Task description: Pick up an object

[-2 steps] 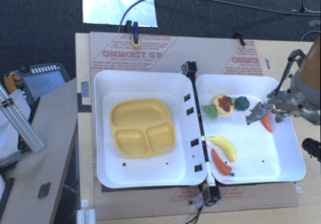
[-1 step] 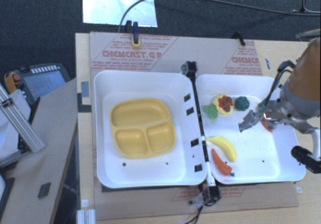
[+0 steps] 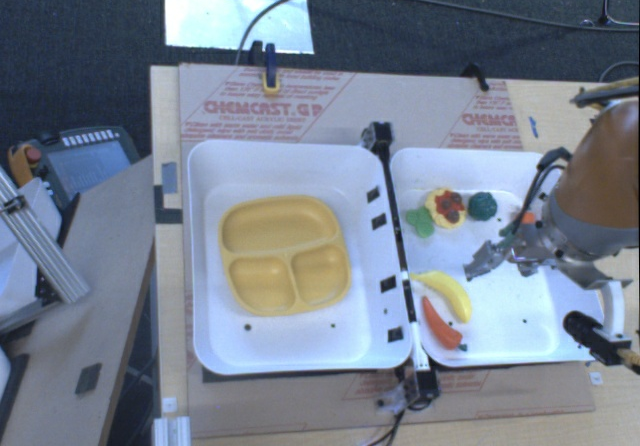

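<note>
While my arm [image 3: 600, 184] reaches in from the right, I start with the biggest things under me: two white bins side by side on the bench. The left bin [image 3: 210, 234] holds a yellow tray [image 3: 285, 254] with three compartments, lying flat near the middle, and nothing sits in its compartments. The right bin [image 3: 520, 334] holds all the small things, so that is where a pick has to happen, and that is why my wrist hangs over it.

My gripper [image 3: 484, 261] sits low over the middle of the right bin, pointing left toward the toys. I cannot tell from this slant whether it is spread or closed, and I see nothing between its tips, so I judge it holds nothing yet.

Just left of and below the tips lies a banana [image 3: 447, 293], slanted, with a red pepper [image 3: 441, 324] just beside it toward the near wall; they look close enough to touch. Farther back sit a small yellow plate with red food [image 3: 446, 206], a dark green ball [image 3: 483, 204] just to its right, and a light green piece [image 3: 419, 222] to its left. The banana is nearest, so I judge it the likeliest target, though the pepper beside it could get in the way.
</note>
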Robot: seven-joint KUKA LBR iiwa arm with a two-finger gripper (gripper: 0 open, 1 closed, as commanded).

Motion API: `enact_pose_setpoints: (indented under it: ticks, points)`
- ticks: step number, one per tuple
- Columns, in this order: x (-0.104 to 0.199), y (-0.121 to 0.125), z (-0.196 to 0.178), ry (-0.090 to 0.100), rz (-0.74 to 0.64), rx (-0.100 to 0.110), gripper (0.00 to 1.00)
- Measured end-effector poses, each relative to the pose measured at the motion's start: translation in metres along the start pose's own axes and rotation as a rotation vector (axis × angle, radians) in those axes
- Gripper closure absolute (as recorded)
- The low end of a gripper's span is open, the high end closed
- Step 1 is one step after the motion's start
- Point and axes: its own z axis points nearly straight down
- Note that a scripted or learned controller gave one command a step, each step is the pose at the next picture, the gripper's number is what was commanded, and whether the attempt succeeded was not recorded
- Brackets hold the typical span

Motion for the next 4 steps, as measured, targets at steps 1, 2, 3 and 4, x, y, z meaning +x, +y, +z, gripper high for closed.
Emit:
enact_pose_setpoints:
  ticks: [1,2,3,4]
  points:
    - [-0.006,0.003,0.060,0.001,0.001,0.001,0.00]
    - [-0.006,0.005,0.047,-0.001,0.000,-0.004,1.00]
    - [-0.001,0.005,0.004,-0.002,-0.004,-0.007,1.00]
    - [-0.006,0.006,-0.041,-0.003,-0.003,-0.009,1.00]
